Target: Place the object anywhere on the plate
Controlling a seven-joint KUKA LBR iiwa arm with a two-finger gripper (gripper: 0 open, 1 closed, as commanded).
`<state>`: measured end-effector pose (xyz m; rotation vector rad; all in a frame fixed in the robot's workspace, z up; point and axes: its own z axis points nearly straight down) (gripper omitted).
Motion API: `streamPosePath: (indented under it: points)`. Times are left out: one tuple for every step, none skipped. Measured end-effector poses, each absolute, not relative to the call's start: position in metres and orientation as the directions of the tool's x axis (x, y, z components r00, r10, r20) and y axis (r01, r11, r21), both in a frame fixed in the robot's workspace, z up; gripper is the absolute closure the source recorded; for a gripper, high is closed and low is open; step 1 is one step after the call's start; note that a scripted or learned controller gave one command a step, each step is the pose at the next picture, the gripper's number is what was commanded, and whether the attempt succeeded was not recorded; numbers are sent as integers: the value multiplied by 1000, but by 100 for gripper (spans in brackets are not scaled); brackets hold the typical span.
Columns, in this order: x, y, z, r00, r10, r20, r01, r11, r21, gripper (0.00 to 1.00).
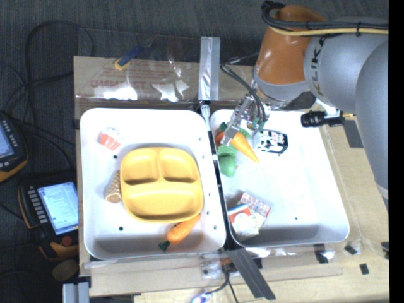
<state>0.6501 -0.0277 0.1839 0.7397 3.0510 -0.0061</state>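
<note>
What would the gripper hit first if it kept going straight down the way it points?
Probably the orange cone lying just under the gripper in the right bin, with a green toy beside it; depth is unclear.

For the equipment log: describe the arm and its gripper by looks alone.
The arm is thick, rounded and grey, with a glossy orange band above the wrist. Dark cables loop over it. The gripper is small, metallic and silver-grey.
</note>
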Motion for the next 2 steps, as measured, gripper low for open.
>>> streamPosePath:
  points:
    - [642,49,206,-941,339,-2,339,941,0,100]
    - [642,49,206,-941,339,-2,339,941,0,0]
